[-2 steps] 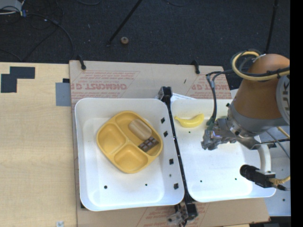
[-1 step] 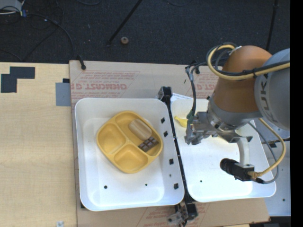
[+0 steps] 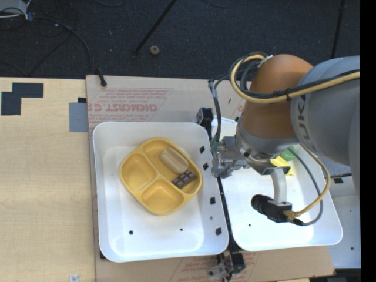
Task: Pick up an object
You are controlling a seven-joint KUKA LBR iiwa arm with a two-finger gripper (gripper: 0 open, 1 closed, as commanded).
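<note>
– Nearest us is the near rim of the left bin [image 3: 158,254], with a strip of printed cardboard [image 3: 194,268] showing under it.
– What does that bin hold?
– One yellow plate [image 3: 138,172] with three compartments. It sits toward the far side, its right edge close to the bin's right wall. Bare white floor lies between the plate and the near rim, and along the left wall.
– And the things to pick?
– A tan oblong piece [image 3: 173,158] lies in the plate's far-right compartment, its long axis running from far left to near right. Just beside its near end is a brown ridged block [image 3: 185,180], pointing from near left to far right. I cannot tell whether it shares that compartment or rests on the divider.
– The arm?
– The grey arm [image 3: 329,116] reaches in from the right over the right bin [image 3: 252,234]. The gripper [image 3: 221,164] hangs at the wall between the bins, right of the plate and apart from both pieces. Whether it is open or closed, I cannot tell.
– Anything in the right bin?
– A green piece [image 3: 288,154] and a yellow piece [image 3: 282,169] lie close together, half hidden by the arm. The wooden surface [image 3: 41,187] stretches away on the left.
</note>
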